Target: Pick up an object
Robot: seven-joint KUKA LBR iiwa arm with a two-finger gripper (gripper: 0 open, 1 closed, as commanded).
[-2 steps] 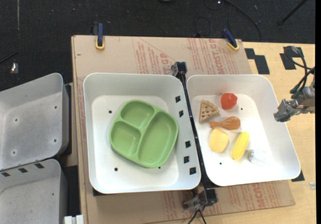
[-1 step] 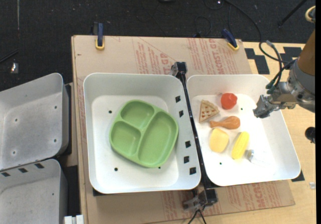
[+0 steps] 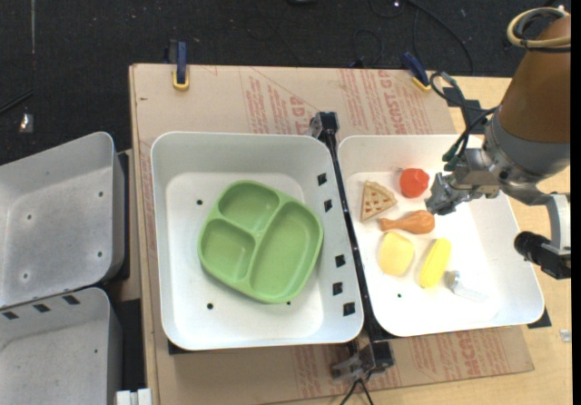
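The right bin (image 3: 508, 303) holds a red tomato (image 3: 414, 181), a pizza slice (image 3: 375, 200), an orange drumstick (image 3: 408, 222), a pale yellow potato-like piece (image 3: 396, 253) and a yellow corn-like piece (image 3: 434, 263). My gripper (image 3: 442, 195) hangs just right of the tomato and above the drumstick's right end. Nothing shows between its dark fingers.
The left bin (image 3: 182, 303) holds a green divided plate (image 3: 261, 240). A small clear object (image 3: 461, 286) lies right of the yellow piece. Clamps sit between the bins (image 3: 324, 125). White trays (image 3: 54, 212) lie off the bench to the left.
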